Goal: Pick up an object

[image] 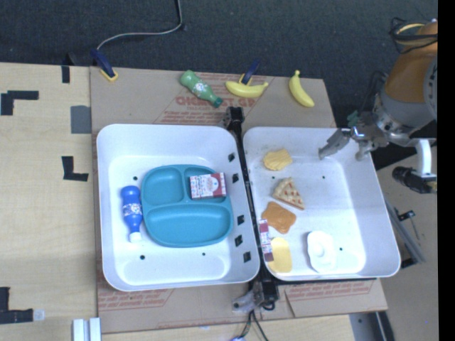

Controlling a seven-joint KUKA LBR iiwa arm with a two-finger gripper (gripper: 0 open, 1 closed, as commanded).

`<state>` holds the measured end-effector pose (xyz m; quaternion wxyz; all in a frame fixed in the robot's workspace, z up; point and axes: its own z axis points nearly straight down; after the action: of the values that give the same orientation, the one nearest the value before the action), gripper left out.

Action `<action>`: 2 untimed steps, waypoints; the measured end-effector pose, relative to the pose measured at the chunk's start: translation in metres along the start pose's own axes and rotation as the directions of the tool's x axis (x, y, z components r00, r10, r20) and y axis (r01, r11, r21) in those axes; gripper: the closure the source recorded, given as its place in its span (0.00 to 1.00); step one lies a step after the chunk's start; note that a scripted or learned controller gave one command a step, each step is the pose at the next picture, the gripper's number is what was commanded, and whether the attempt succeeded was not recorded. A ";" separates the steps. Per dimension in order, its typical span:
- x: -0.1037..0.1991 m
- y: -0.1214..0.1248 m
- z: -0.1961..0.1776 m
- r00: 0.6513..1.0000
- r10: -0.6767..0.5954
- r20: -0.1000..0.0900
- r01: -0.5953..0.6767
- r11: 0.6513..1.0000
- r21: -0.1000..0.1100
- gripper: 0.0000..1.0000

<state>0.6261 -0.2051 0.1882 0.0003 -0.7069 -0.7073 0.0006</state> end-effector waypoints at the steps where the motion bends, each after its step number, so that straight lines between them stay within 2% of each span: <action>1: 0.042 -0.010 0.098 1.000 0.000 0.002 0.000 1.000 -0.010 0.00; 2: 0.101 0.034 0.102 1.000 -0.002 -0.001 0.002 1.000 -0.005 0.00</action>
<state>0.6599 -0.1038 0.0857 -0.0010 -0.7061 -0.7081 -0.0013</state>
